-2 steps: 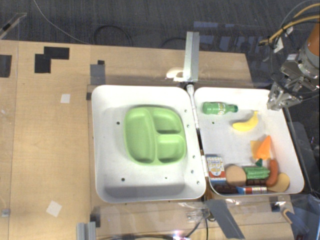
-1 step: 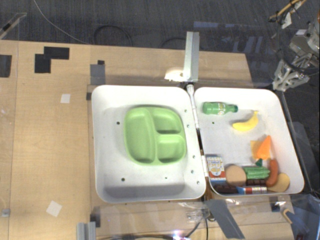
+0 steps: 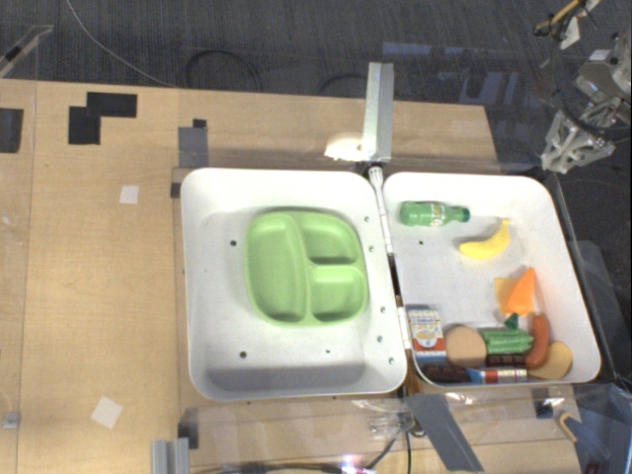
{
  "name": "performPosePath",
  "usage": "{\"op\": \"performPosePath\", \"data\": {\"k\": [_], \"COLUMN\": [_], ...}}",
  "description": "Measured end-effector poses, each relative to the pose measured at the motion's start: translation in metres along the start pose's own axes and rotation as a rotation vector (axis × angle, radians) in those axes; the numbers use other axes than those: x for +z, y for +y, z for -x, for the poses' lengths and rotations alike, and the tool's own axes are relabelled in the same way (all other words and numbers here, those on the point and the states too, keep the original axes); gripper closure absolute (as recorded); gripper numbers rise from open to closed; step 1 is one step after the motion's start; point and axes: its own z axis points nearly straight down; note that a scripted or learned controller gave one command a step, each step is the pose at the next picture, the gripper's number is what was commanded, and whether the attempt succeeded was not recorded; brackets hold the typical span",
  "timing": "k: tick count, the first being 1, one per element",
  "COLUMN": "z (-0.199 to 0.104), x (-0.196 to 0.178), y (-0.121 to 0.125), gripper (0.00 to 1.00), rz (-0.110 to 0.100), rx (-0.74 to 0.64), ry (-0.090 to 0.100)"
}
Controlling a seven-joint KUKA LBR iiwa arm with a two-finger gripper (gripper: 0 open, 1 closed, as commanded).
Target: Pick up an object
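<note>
1. Bins sit side by side on a pale wooden bench (image 3: pixel 89 304): the left bin (image 3: pixel 212 363) and the right bin (image 3: pixel 553 215), touching along a centre seam.
2. A green divided plate (image 3: pixel 304 267) lies flat in the middle of the left bin, three compartments facing up.
3. The right bin holds a scatter of toy food. A green bottle (image 3: pixel 433 213) lies on its side at 11 o'clock in that bin.
4. A banana (image 3: pixel 487 244) lies near the bin's middle, just toward 4 o'clock from the bottle, apart from it.
5. An orange carrot (image 3: pixel 520 291) lies tilted toward 3 o'clock in the bin, below the banana.
6. Along the 6 o'clock wall things crowd together: a small carton (image 3: pixel 424 326) at the left, a brown bun (image 3: pixel 464 344) beside it, a red sausage (image 3: pixel 539 336) further right.
7. The gripper (image 3: pixel 576 149) hangs outside the right bin, past its 1 o'clock corner, above dark floor. Whether its fingers are spread or closed, I cannot tell; nothing is seen in them.
</note>
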Motion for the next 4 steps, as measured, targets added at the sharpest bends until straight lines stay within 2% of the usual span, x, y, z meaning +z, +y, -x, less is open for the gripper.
{"op": "performPosePath", "data": {"k": [4], "z": [0.01], "x": [-0.058], "y": [-0.004], "gripper": [1.0], "rz": [-0.034], "rx": [-0.002], "ry": [-0.037]}}
